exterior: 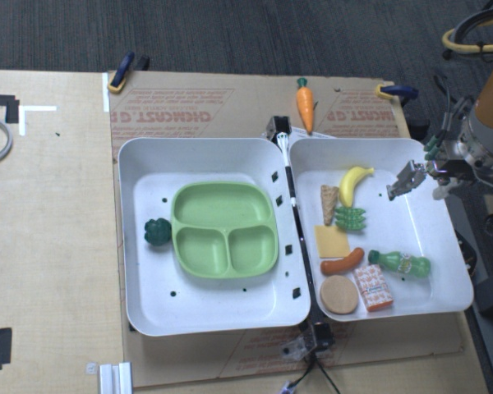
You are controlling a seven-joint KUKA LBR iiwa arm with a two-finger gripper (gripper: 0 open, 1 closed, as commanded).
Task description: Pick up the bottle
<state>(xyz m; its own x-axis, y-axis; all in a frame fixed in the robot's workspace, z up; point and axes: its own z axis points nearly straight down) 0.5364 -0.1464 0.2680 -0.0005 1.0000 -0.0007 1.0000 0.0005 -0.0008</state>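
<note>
The bottle (400, 263) is green and translucent with a label. It lies on its side in the right bin (444, 220), near the front right corner, its cap pointing left. My gripper (403, 180) hangs above the right bin's back right part, well behind the bottle and apart from it. It is open, with nothing between its fingers. The arm comes in from the right edge.
Left of the bottle the right bin holds a red carton (373, 288), a round brown disc (339, 295), a sausage (343, 262), a yellow cheese slice (332, 240), green pea pods (350, 217), a banana (353, 182) and a bread wedge (329, 203). The left bin holds a green divided plate (225, 230) and broccoli (157, 231). A carrot (304, 103) lies behind the bins.
</note>
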